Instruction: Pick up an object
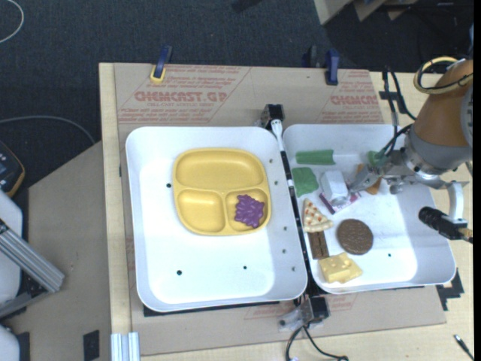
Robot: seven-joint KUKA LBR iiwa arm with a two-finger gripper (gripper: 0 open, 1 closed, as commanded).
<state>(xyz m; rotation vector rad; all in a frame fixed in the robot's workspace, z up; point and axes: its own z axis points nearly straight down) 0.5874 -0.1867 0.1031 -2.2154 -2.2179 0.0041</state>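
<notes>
Fingers: the gripper (368, 177) sits low in the right bin (421, 277), at right of centre in the frame; whether its tips are spread or pressed together, I cannot tell, and nothing shows between them.
Nearest things: a white and pink piece (334, 189) just left of the tips; a green bar (314, 157) and a green block (304, 180) further left, by the bin's left wall.
Other pickable things: a pizza slice (316, 215), a brown bar (319, 243), a round brown cookie (355, 236) and a yellow cheese wedge (340, 268), all in the lower half of the right bin.
Arm: grey with an orange band (443, 119), entering from the right edge.
Left bin (150, 277): holds a yellow divided tray (218, 173) with purple grapes (250, 210) in its lower right compartment.
Step in hand: likely the reach down toward the white and pink piece; no grasp is evident.
Next move: probably needs the tips set astride one piece, closed, then lifted straight up.
Writing: "CHEMCAST G P" in red on the brown board (195, 92) behind the bins, upper centre, repeated partly at upper right.
</notes>
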